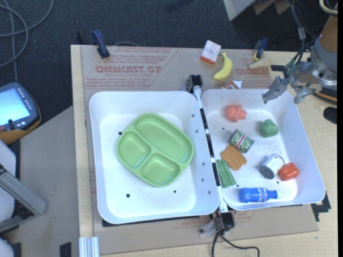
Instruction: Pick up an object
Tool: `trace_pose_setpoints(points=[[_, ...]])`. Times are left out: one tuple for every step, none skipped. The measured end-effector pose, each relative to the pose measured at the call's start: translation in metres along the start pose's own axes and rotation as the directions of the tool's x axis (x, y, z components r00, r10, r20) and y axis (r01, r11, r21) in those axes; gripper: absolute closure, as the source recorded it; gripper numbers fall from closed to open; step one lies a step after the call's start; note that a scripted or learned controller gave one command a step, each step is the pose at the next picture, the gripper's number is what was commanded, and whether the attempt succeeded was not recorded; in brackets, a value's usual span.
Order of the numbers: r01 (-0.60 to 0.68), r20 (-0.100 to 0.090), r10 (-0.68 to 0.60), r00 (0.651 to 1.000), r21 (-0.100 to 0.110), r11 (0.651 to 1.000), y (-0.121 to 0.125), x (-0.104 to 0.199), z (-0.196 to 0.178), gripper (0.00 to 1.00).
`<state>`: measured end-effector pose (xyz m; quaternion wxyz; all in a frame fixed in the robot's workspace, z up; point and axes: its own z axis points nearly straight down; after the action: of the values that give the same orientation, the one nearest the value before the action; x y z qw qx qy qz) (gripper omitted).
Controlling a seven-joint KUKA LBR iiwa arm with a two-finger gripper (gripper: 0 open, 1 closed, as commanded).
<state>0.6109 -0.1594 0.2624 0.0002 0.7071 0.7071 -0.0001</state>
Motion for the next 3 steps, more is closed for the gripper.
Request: trace_pose_setpoints(points=[[-0.005, -0.002, 0.005, 1.000, 0.010, 1.000, -0.006, -0.046, 0.117, 0.00], [0.000, -0.003, 0.000, 1.000, 0.007, 1.000, -0.010, -0.042, 0.182, 0.00], [0.005, -0.003, -0.005, 1.000, 0.003, 1.000, -0.001, 0.029, 0.178, 0.00]])
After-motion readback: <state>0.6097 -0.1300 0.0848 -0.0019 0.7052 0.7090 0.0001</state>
